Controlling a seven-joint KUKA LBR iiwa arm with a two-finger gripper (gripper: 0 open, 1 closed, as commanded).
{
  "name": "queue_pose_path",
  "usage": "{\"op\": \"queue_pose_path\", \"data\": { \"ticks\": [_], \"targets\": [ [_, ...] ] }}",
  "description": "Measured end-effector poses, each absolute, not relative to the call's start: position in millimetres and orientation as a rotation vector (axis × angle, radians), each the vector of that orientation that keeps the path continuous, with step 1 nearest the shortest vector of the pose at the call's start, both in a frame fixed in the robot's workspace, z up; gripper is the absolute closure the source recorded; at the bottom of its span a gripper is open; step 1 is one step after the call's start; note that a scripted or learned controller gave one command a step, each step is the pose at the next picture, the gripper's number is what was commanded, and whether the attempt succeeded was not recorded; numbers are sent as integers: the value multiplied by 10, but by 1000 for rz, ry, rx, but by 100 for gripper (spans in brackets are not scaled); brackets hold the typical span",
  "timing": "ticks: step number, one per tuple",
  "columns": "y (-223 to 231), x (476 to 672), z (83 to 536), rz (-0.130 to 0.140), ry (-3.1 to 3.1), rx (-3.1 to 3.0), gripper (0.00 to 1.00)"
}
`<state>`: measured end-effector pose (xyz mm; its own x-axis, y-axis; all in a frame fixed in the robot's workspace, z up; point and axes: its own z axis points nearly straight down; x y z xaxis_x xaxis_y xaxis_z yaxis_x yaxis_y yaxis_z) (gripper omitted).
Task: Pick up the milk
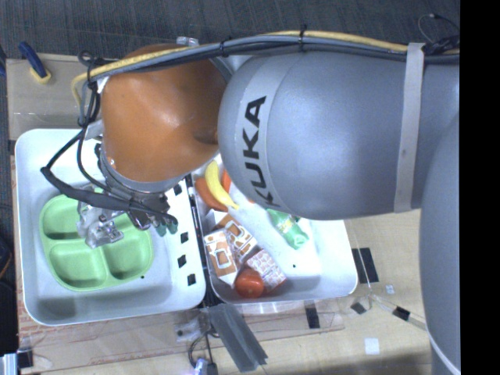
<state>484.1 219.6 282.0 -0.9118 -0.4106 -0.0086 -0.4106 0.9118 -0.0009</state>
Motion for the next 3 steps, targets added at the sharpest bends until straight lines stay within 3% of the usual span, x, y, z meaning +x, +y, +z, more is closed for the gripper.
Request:
{"op": "queue_pose_path", "data": {
  "ticks": [2,3],
  "targets": [
    [2214,4858,3035,1,3053,-668,100],
    [2185,4908,2704,-1,2983,-991,100]
  ]
}}
